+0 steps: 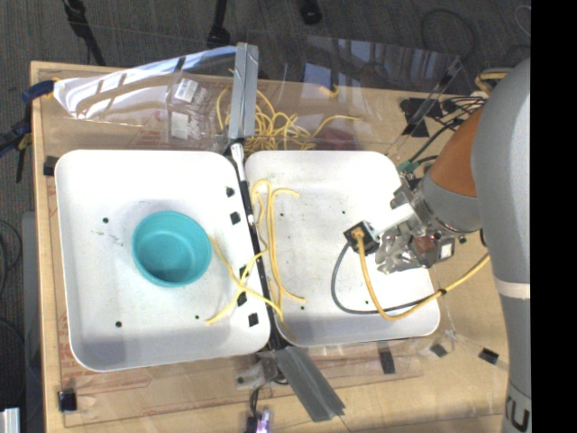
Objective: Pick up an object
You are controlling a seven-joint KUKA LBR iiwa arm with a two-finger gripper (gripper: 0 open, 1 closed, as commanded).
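Observation:
A teal bowl [172, 247] sits upright in the left bin [90, 188], near its middle. My gripper [394, 258] hangs over the right side of the right bin [315, 174], far from the bowl. Its fingertips point down toward the bin floor, and I see nothing between them. A black and a yellow cable [379, 305] loop from the wrist across the bin floor beneath it.
Yellow cable ties [261, 242] run along the divider between the two bins and spill into both. More yellow strands [270, 124] and clear plastic sheeting [144, 97] lie behind the bins. The grey arm [500, 179] fills the right edge of the bench.

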